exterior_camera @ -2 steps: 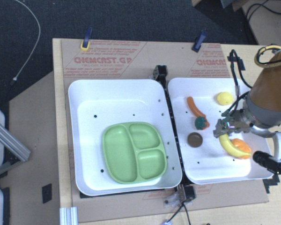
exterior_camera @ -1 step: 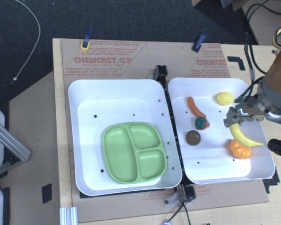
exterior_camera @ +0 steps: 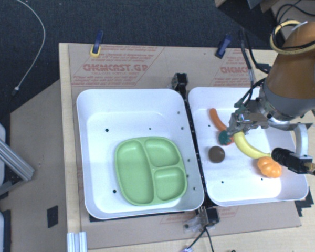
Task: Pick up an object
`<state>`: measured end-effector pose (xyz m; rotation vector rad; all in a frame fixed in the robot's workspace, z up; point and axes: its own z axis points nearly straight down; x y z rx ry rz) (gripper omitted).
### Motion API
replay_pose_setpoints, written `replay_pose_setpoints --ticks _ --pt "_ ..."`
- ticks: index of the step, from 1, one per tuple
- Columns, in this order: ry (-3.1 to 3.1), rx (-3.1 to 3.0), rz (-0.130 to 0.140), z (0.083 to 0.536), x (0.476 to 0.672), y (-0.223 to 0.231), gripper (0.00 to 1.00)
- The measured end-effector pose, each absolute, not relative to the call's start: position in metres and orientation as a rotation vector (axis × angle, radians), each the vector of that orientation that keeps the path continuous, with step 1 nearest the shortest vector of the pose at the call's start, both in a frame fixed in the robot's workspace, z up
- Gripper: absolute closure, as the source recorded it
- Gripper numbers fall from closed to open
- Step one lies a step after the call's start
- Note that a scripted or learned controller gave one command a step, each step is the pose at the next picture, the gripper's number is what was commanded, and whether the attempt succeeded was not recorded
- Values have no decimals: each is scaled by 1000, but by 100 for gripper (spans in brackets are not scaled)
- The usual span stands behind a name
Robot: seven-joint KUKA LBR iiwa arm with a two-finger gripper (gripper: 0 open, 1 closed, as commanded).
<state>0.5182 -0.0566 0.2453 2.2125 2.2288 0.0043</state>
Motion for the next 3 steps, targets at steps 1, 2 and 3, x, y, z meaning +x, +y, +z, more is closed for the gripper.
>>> replay_pose_setpoints --ticks 1,2,3 --pt "2228 2213 4 250 535 -4 100" --pt "2224 2221 -1 230 547 44 100" --pt "2227 2216 2 223 559 86 100"
